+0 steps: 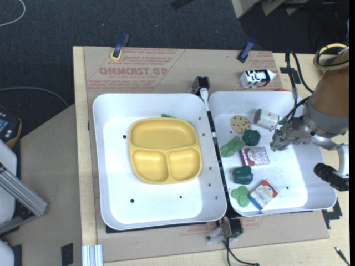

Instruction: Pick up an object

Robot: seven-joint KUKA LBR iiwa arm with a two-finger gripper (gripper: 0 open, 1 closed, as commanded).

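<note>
Bins: 2 | yellow tray: 1 | end effector: grip state unclear

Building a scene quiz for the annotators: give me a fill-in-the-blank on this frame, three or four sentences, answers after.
1. The yellow divided tray lies in the ____ bin.
2. That tray has ____ compartments.
3. The claw hangs over the ____ bin.
4. The small cookie sits toward the ____ end of its bin, beyond the red-and-white packet.

Missing words: left; three; right; far
</note>
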